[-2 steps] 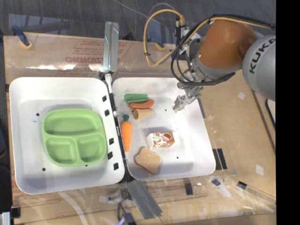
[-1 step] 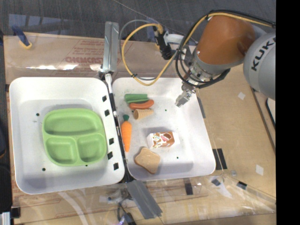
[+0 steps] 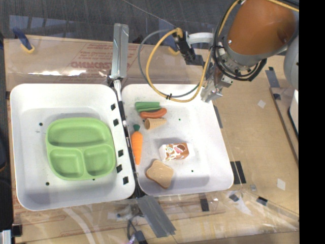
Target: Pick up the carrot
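camera view, wooden bench (image 3: 264, 151), two white bins (image 3: 208, 136), carrot (image 3: 136, 142), jaws state unclear

The arm (image 3: 259, 24) is cut off at the right edge. The gripper (image 3: 210, 93) is too small to tell its finger position.

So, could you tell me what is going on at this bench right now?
A grey and orange arm is set to pick up the carrot, which lies along the left wall of the right bin. The gripper hovers over that bin's upper right edge, well away from the carrot and holding nothing. The left bin holds a green tray.
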Motion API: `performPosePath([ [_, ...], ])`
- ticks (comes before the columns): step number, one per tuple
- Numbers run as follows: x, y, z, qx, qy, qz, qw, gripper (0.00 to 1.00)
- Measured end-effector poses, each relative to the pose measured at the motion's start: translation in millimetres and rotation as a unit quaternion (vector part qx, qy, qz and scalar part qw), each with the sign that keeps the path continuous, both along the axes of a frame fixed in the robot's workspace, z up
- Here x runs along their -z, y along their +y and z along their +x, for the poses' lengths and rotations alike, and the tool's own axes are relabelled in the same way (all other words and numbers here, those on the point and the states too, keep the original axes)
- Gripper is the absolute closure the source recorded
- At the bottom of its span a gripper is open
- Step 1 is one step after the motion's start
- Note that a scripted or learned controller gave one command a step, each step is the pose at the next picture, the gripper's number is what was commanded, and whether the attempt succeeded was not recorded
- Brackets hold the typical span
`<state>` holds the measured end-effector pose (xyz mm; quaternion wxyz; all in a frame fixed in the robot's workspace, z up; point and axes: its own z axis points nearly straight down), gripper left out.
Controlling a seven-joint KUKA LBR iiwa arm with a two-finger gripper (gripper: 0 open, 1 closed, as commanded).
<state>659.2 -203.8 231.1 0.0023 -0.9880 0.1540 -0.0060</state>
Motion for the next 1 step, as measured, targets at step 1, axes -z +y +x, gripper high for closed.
performPosePath([
  [1, 9.9, 3.2, -2.7, 0.236, 0.009, 0.0012, 0.9717, 1.00],
])
